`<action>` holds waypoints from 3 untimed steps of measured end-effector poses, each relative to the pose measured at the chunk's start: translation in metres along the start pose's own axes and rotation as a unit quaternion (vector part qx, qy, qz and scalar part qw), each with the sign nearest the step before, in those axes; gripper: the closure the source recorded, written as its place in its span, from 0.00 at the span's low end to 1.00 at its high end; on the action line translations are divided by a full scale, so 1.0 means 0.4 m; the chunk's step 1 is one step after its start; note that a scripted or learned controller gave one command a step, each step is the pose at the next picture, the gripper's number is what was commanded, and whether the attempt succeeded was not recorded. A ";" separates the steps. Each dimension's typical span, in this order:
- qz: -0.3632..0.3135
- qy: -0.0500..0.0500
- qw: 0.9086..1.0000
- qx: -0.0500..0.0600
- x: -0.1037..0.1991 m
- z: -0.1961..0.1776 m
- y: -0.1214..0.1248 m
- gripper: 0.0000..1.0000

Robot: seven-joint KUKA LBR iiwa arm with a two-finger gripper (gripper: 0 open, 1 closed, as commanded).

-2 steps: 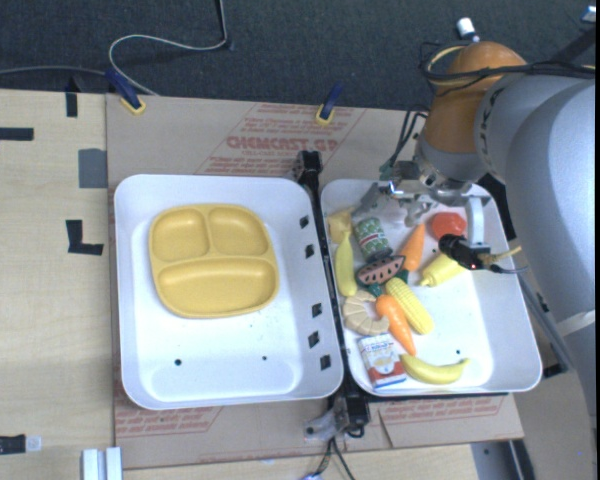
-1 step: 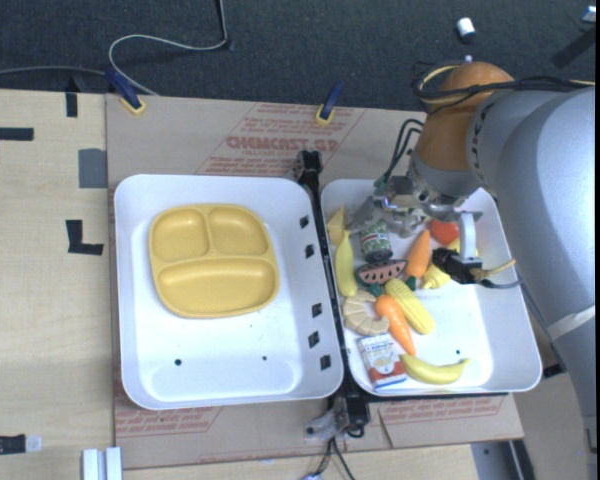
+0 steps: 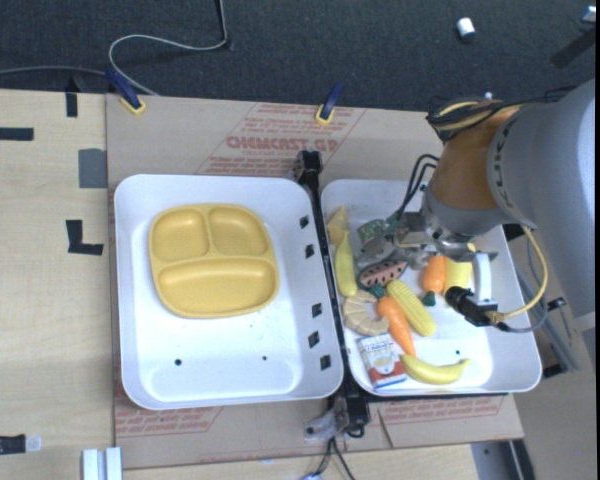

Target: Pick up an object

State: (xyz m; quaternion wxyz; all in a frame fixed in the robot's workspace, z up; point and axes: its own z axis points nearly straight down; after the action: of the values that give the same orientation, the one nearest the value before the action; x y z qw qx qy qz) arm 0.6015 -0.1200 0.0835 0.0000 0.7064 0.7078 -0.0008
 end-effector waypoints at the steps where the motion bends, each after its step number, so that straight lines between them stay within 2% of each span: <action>1: -0.001 0.000 1.000 0.001 0.001 -0.017 0.002 1.00; 2: -0.001 0.000 1.000 0.001 0.001 -0.017 0.001 0.00; 3: 0.000 0.000 1.000 -0.001 0.022 0.000 -0.116 0.00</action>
State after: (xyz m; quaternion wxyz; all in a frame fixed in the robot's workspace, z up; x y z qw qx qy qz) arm 0.5551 -0.1115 0.0837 0.0008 0.7064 0.7079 -0.0002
